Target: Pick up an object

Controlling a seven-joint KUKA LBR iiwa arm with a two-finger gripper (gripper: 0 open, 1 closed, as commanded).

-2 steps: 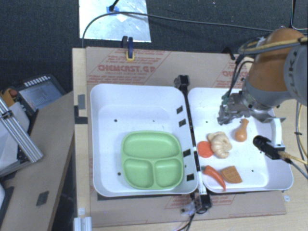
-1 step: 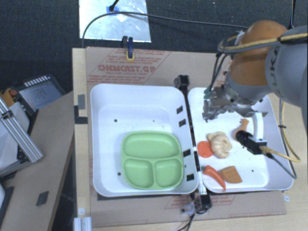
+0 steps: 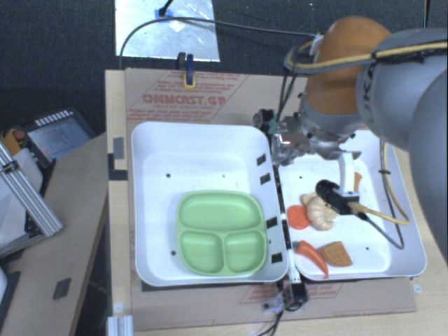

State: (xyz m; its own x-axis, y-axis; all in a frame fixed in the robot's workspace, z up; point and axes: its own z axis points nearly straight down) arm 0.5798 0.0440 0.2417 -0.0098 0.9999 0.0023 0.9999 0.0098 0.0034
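Nearest lies a red pepper (image 3: 311, 256) with a brown wedge (image 3: 337, 253) just beside it on the right, both at the near end of the right bin (image 3: 413, 261). A little farther sit a red disc (image 3: 298, 217) and a knobbly beige piece (image 3: 319, 213), touching. They lie loose, I judge, so that I can take one at a time, while the green divided plate (image 3: 222, 231) sits alone in the left bin (image 3: 143, 187). My gripper (image 3: 290, 142) hangs over the far left part of the right bin, close to the wall between the bins. I cannot tell whether it is open or closed, and I see nothing held in it. The disc and the beige piece, my likeliest targets, lie on its near side, slightly right.
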